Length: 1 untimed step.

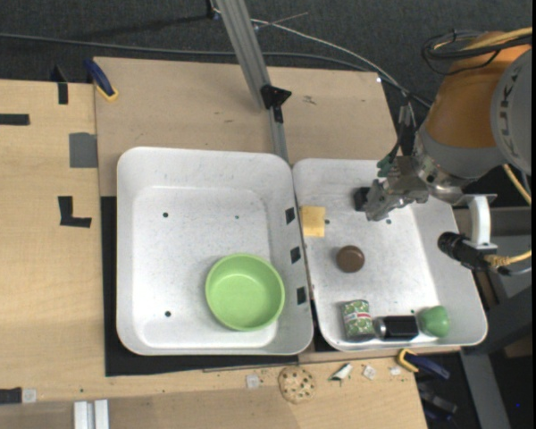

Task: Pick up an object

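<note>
we see two white bins side by side on the bench. the left bin [161, 186] holds a green bowl [244, 291] near its front right corner. the right bin [339, 177] holds several small things: a yellow block [314, 221] at its left edge, touching the wall between the bins; a brown ball [350, 258] near the middle; along the front wall a green and white can [356, 319], a black object [397, 328] just beside it, and a green object [435, 321] at the front right corner, touching or nearly touching the black one.

the arm [478, 105] reaches in from the right, orange band above the wrist. the gripper [378, 204] sits over the back part of the right bin, above and right of the brown ball, well apart from the front row of things. we cannot tell the state of its jaws from this angle, and we see nothing between them.

outside the bins, a cookie-like round piece [294, 383] lies on the bench by the front edge, with small white scraps [343, 373] beside it. a metal pole [246, 43] slants down toward the gap between the bins.
</note>
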Each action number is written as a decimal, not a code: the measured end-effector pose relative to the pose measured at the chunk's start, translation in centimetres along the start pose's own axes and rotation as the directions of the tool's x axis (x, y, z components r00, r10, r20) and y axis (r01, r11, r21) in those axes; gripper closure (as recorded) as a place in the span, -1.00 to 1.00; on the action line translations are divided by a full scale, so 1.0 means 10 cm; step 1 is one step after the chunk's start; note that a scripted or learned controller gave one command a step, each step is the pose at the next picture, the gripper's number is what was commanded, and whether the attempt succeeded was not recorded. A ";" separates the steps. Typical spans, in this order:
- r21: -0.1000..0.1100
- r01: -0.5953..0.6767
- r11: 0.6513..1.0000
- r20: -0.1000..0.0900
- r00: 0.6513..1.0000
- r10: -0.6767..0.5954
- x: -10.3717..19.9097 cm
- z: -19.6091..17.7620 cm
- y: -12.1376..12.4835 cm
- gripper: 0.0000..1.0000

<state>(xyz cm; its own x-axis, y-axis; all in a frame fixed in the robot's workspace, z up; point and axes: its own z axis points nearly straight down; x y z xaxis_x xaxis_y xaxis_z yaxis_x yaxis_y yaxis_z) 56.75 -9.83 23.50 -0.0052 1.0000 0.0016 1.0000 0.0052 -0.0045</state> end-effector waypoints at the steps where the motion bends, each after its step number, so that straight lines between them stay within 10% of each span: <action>1: 0.002 0.001 1.000 -0.001 1.000 -0.001 0.49 -0.01 -0.10 1.00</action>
<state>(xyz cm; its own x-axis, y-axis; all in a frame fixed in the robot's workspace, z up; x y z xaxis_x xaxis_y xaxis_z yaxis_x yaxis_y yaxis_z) 55.75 -4.98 23.59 -0.0059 1.0000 0.0027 1.0000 0.0059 -0.0062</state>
